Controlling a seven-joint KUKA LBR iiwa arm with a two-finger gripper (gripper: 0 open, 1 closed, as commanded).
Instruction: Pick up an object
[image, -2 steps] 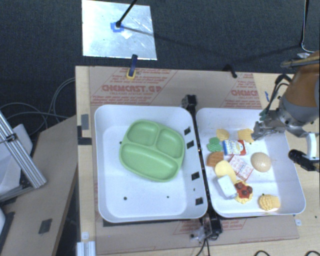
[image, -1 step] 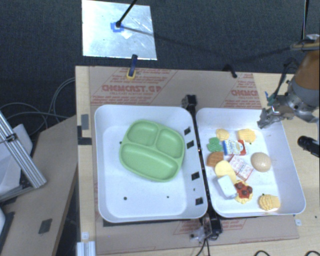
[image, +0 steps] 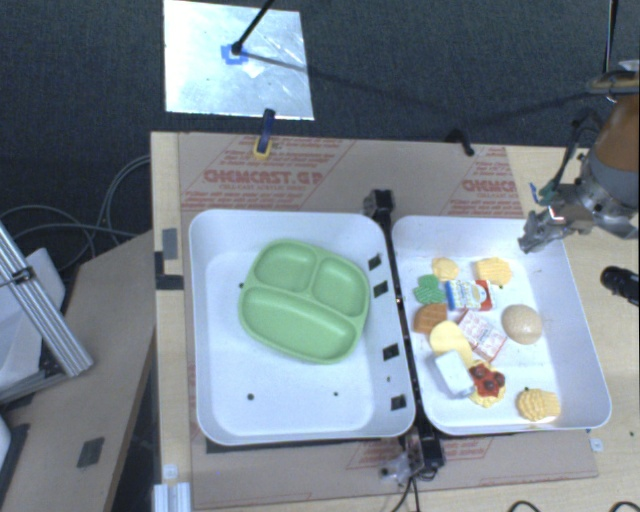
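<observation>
Toy food (image: 470, 330) was piled in the right bin (image: 580, 330); the gripper (image: 535, 232) was seen above its far corner, its opening impossible to tell.

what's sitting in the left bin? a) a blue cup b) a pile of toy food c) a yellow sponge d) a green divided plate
d: the green divided plate lies alone in the left bin, while the toy food pieces are piled in the right bin.

"CHEMCAST GP", reversed, on brown board (image: 330, 165)
</observation>
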